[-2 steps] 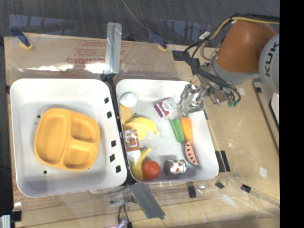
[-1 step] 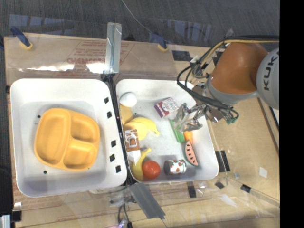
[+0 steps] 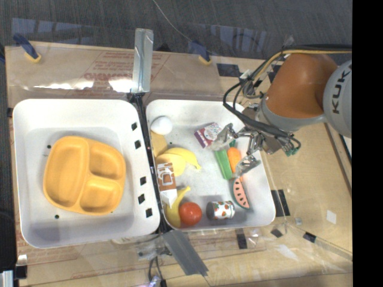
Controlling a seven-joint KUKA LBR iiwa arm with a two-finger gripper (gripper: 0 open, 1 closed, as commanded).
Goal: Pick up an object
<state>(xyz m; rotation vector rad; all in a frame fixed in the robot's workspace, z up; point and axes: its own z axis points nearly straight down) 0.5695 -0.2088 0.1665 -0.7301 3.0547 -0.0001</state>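
My gripper hangs low over the right side of the right bin, open. One of its fingers is near a purple packet; the other stands just above a watermelon slice. Between and below the fingers lie a small orange carrot and a green stick-shaped piece. Nothing is lifted. Elsewhere in this bin are a white ball, a yellow banana, a second banana, a red tomato, a small can and a brown box.
The left bin holds a yellow divided plate. A grey metal bar stands behind the divider between the bins. The arm's orange band and its cables overhang the right bin's far right corner.
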